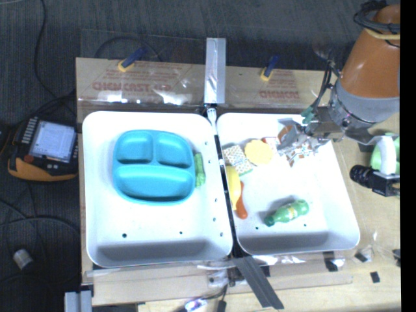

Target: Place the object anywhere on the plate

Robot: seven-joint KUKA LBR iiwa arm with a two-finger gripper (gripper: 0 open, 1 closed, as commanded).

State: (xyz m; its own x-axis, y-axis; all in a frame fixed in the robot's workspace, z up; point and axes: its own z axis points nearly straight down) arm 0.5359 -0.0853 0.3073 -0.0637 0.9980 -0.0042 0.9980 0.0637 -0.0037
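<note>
Floor: you see dark grey carpet (39, 51) around the counter, on the left and along the top.
Cables: a thin cable (39, 5) loops over the carpet at upper left; another runs below the device on the left.
Device: a small screen unit (45, 145) with an orange-edged case lies on the floor left of the counter.
Counter: your wooden counter (383, 239) shows bare at the right and along the front.
Back panel: a brown board (149, 83) under clear film stands behind the bins, held by blue-and-yellow clamps (132, 59).
Divider: a metal strip (215, 70) stands upright at the middle of the back.
Light: even, with glare on the film.
</note>
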